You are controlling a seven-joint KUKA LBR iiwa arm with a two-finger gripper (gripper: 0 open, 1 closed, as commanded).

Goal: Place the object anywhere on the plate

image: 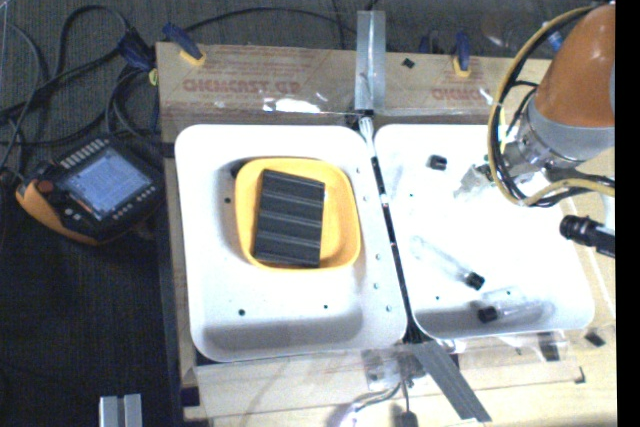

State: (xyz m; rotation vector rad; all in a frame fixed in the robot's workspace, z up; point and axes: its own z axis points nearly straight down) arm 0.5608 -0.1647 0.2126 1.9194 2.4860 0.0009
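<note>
Left white bin [205, 305]: a yellow square plate [345, 215] bearing a dark grey ribbed rectangular block [290, 216]. Right white bin [560, 285]: small black and clear plastic pieces [470, 277]. The arm [575, 85] is over its far right; gripper state cannot be told.

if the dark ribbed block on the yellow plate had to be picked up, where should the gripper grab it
Grip the dark grey ribbed rectangular block across its two long sides, coming straight down from above. It lies flat on the yellow square plate, its long sides exposed, and that span is probably narrow enough.

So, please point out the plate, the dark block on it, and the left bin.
plate [343, 215]: camera view, bare yellow rim to the block's right.
block [290, 217]: camera view, middle of its ridged top.
left bin [290, 310]: camera view, bare white floor below the plate.
</note>
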